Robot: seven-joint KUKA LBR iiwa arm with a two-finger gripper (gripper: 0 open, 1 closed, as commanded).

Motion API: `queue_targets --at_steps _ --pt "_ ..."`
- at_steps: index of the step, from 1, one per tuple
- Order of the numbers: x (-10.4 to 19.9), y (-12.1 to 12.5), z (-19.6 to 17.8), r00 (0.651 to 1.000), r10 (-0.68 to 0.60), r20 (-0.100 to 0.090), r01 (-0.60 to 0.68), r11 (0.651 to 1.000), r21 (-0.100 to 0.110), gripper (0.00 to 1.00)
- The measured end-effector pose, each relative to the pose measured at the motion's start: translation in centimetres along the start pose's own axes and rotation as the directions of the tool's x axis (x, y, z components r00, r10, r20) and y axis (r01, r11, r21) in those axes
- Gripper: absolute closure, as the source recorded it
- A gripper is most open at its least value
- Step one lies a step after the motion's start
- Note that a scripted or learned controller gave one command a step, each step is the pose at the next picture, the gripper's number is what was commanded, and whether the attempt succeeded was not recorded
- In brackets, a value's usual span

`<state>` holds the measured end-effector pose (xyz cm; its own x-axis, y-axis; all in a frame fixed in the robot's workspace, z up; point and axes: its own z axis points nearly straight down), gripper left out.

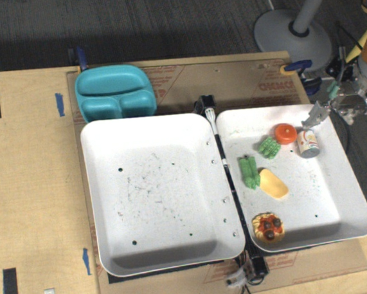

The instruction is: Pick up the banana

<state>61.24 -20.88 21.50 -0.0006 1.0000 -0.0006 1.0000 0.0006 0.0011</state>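
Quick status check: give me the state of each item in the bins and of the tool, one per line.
banana: lying flat in right bin, ungrasped
green toy: lying beside banana
can: on its side
orange item: resting near can
pizza toy: flat, front edge
left bin: holds nothing
tool: above the can

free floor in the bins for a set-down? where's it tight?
Left bin: whole floor bare. Right bin: bare strip along its right and near-right side, past the yellow piece. Crowded: its left-centre, where green block, green long piece, orange-capped can and pizza toy cluster. Pincer sits over the far-right corner.
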Motion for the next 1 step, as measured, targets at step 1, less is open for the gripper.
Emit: queue_targets --at_steps 1 --pt "6.85 -2.13 12.95 1.000 -0.021 -0.001 0.021 1.000 0.000 0.00"
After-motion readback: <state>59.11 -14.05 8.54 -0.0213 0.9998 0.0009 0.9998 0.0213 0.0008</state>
